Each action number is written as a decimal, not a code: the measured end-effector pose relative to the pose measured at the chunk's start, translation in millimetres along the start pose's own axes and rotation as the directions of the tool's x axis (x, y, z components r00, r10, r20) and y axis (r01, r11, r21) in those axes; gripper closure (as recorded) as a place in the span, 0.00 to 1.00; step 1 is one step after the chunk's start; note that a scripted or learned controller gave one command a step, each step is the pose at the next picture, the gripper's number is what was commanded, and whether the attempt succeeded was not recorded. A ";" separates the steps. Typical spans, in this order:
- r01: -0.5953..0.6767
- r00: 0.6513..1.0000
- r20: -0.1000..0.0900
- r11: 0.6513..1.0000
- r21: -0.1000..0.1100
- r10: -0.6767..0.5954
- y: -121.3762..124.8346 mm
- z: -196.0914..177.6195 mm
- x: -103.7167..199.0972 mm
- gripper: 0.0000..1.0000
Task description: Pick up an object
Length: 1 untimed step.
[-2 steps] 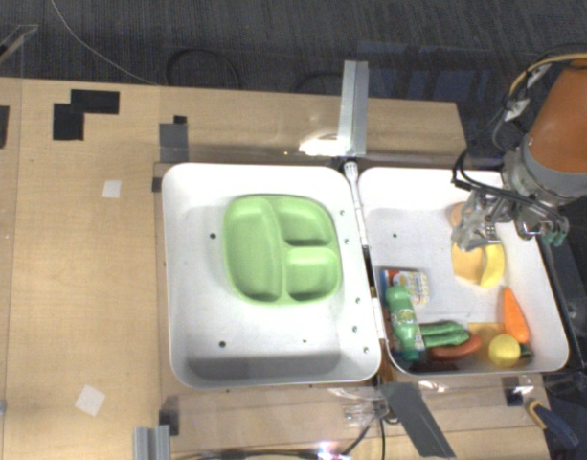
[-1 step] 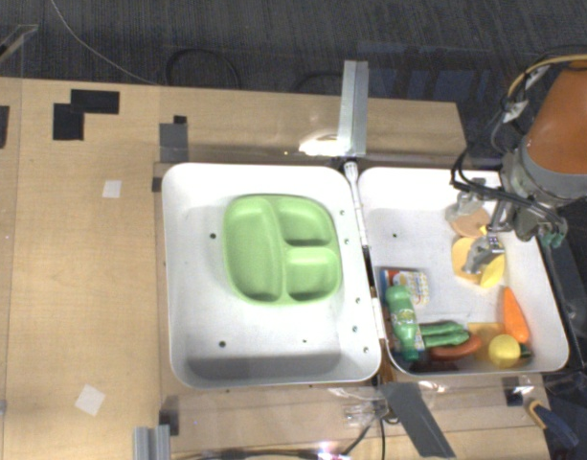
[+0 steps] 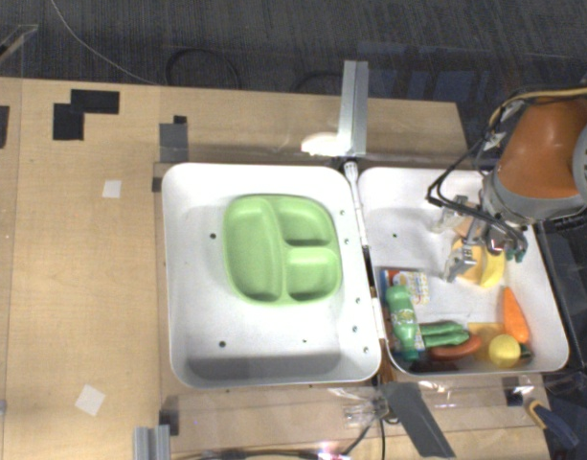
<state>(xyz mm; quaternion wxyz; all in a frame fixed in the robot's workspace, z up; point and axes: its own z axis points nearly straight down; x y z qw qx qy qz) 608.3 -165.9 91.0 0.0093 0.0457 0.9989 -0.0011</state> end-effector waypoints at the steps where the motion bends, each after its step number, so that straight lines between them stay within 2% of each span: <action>1: 0.019 1.000 -0.005 1.000 0.000 -0.019 -10.8 0.1 54.6 0.00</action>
